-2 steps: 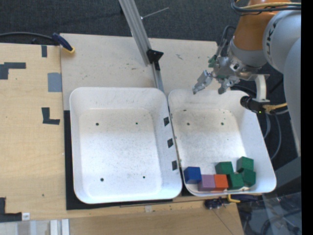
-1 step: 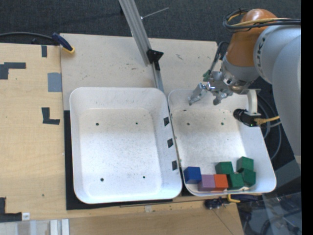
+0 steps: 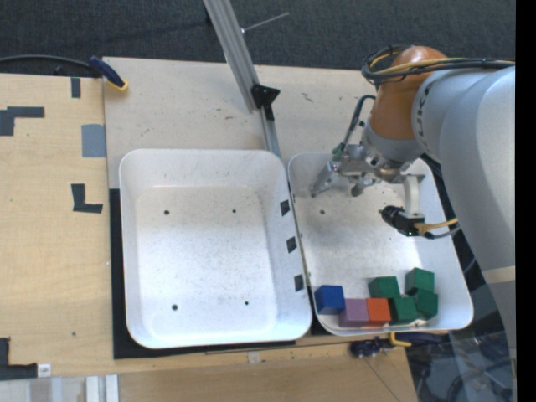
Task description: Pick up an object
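My gripper hangs over the far end of the right bin, with its two fingers spread apart and nothing between them. The blocks lie well away from it, along the near edge of that bin: a blue block, a purple block, an orange block and several green blocks clustered at the near right corner. The grey arm with its orange band reaches in from the right.
The left bin stands beside the right one, their rims touching. A slanted metal rail runs from the top down to the bins' shared edge. A black cable clip hangs off the arm over the right bin.
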### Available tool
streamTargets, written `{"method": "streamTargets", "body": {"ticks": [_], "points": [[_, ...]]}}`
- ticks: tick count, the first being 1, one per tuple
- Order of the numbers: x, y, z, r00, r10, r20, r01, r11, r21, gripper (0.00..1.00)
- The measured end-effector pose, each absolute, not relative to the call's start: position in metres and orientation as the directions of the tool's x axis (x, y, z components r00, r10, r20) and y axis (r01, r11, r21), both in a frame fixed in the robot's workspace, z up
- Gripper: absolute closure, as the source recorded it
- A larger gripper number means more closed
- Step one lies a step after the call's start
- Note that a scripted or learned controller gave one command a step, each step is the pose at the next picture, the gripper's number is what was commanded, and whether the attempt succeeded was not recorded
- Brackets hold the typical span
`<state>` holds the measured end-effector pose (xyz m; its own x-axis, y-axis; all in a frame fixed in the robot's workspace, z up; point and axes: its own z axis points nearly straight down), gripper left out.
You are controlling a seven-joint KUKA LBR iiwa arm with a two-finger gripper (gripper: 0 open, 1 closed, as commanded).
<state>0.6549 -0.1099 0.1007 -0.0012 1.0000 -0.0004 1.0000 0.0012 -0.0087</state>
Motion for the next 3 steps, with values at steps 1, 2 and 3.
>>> {"method": "streamTargets", "body": {"ticks": [1,2,3], "points": [[0.657,-0.109,0.115,-0.003,1.0,0.0,1.0,0.003,-0.002,1.0],[0.649,-0.113,0.165,-0.001,1.0,0.0,1.0,0.001,0.003,1.0],[0.658,-0.106,0.224,-0.003,1.0,0.0,1.0,0.003,0.006,1.0]]}}
